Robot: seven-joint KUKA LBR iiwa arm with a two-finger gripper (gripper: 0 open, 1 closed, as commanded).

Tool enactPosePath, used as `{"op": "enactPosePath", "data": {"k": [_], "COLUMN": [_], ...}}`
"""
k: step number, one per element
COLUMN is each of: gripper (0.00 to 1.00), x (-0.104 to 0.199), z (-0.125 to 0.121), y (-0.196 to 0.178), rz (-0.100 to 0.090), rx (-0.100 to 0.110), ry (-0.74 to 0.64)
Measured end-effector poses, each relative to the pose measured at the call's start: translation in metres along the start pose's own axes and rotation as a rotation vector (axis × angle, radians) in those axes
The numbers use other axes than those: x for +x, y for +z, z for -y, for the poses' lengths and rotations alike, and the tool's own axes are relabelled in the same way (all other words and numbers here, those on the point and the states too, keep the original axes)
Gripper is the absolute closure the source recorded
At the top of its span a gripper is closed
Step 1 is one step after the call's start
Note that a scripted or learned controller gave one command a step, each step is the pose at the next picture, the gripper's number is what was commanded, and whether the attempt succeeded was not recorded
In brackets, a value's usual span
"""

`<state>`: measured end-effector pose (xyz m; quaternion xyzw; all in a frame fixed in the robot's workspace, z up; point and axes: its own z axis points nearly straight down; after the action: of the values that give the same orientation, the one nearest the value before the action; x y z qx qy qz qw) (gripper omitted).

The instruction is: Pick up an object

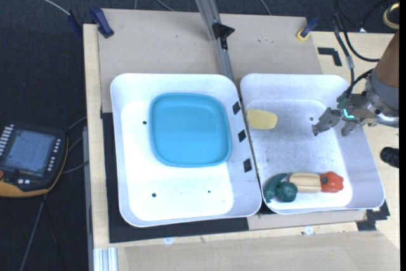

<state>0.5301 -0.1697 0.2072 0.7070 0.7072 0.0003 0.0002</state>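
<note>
My claw hung spread wide and empty over the right bin; the yellow piece lay near its left wall. Best centred above it before descending.

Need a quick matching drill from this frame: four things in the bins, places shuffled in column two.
Things:
1. blue plate
2. yellow piece
3. green ball
4. gripper

Places:
A. near edge of right bin, touching a tan block
B. middle of left bin
C. above right bin, near its right side
D. right bin, far left part

Pairs: 1-B, 2-D, 3-A, 4-C
</note>
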Motion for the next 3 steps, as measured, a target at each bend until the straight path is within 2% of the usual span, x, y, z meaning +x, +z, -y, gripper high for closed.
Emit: {"op": "enactPosePath", "data": {"k": [1, 3], "gripper": [0.00, 0.00], "x": [0.000, -0.002], "z": [0.000, 0.009], "y": [0.000, 0.111], "rz": [0.000, -0.001], "rx": [0.000, 0.005], "ry": [0.000, 0.000]}}
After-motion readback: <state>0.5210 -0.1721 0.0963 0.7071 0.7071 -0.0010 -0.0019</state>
